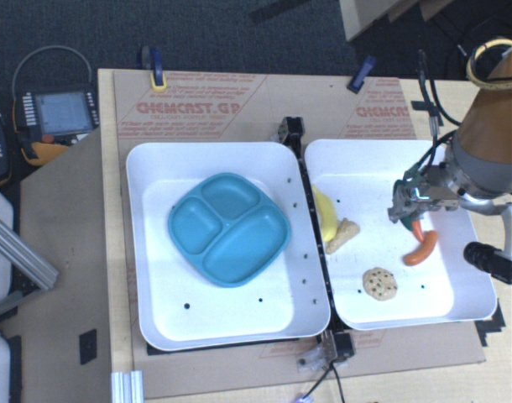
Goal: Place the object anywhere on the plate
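End effector (410, 211): you are looking at it hanging low over the right bin (357, 309), toward that bin's far-right part; from this angle you cannot tell whether it is spread or closed.
Contact: the orange sausage-shaped object (420, 249) is lying just below the end effector's tip, with a red-and-green bit showing at the tip itself; you cannot tell whether anything is being gripped or merely touched.
Arm (491, 133): it is reaching in from the right, its grey-and-orange body sitting above the right bin's right rim.
Cookie (379, 283): it is resting on the bin floor, nearer the camera than the end effector and slightly left of it, apart from the orange object.
Banana and beige piece (331, 225): they are lying well left of the end effector, against the right bin's left wall.
Plate (229, 227): the blue divided plate is sitting far to the left of the end effector, in the middle of the left bin (147, 225).
Edges: the divide between the two bins is standing between the end effector and the plate.
Open room: bare white floor is showing between the end effector and the banana, and around the plate on all sides.
Table (122, 124): its brown surface is framing both bins.
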You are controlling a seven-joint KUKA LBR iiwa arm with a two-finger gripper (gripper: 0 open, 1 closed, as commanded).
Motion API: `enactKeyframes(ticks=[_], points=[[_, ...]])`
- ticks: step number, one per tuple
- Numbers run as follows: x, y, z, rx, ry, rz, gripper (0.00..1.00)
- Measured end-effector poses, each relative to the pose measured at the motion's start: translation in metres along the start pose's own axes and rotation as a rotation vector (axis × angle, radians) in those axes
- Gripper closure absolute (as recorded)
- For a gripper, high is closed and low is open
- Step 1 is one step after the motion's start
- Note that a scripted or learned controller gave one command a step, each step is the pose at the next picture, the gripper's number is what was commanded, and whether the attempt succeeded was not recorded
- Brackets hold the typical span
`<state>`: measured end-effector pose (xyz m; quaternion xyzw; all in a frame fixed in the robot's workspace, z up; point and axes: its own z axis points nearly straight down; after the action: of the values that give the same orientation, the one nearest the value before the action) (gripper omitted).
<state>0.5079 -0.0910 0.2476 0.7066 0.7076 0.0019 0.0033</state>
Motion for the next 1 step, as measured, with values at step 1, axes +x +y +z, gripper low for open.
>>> enactKeyframes(ticks=[1], points=[[0.0518,0.0358,0.0064,0.003,0.003,-0.005,1.0]])
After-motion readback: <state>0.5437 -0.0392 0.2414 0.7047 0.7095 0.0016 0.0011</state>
